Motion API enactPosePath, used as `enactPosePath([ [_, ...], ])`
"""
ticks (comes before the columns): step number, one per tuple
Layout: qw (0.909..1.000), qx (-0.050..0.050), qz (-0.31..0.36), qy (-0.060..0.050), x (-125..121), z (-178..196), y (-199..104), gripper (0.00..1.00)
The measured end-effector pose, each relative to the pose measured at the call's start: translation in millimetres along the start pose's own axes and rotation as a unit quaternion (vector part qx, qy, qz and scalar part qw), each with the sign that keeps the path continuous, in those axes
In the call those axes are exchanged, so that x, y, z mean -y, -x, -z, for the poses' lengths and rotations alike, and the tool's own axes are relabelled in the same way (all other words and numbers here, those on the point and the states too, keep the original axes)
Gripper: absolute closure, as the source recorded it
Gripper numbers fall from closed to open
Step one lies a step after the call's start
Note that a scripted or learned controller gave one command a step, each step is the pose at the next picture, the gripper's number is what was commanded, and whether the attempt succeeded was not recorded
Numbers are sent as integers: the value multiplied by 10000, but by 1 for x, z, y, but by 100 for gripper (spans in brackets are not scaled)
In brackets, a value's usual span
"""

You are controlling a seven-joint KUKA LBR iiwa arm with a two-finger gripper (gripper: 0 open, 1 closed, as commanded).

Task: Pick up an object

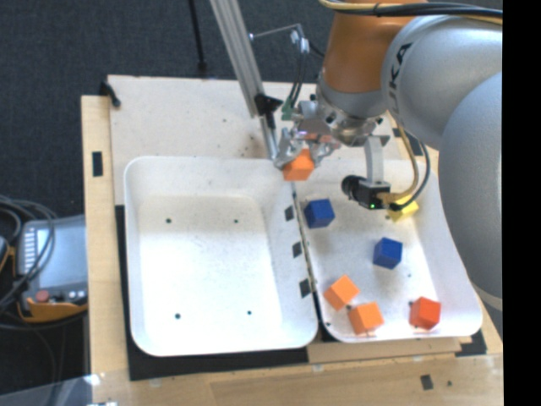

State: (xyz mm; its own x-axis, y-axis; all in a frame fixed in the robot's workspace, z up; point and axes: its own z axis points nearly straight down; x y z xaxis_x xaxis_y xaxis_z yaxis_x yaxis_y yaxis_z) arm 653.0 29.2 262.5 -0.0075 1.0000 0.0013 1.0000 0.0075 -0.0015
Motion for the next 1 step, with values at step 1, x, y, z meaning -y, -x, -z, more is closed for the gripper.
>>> enactPosePath([
  [1, 10000, 1, -6, -5, 15, -3, -53, 100],
])
